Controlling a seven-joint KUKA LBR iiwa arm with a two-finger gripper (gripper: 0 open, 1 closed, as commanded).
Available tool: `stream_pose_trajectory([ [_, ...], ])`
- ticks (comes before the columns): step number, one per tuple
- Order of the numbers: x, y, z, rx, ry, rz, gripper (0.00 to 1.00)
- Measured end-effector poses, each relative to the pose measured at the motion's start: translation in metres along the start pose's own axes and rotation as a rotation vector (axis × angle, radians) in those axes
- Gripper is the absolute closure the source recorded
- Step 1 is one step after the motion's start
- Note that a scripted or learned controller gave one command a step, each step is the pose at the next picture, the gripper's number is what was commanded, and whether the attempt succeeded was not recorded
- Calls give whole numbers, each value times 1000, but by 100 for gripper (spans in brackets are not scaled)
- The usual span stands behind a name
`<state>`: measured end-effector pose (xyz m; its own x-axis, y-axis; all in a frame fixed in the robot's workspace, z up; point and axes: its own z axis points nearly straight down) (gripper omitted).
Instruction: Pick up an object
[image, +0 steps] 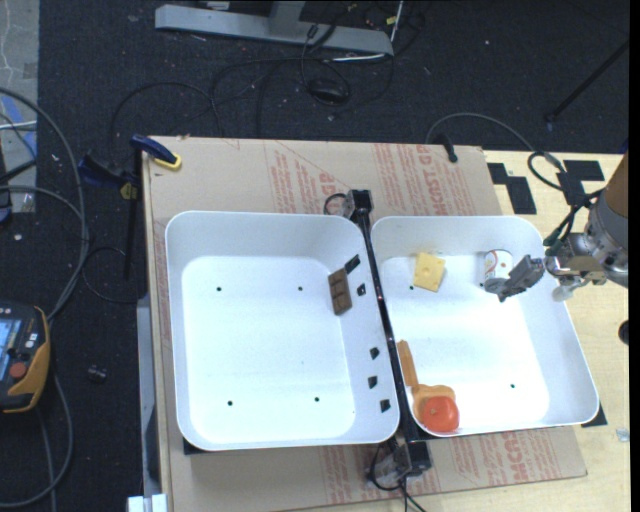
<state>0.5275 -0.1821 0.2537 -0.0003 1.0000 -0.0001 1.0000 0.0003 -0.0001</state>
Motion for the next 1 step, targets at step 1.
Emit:
stream_pose_trajectory([
  [1,-15,35,29,2,0,0,0],
])
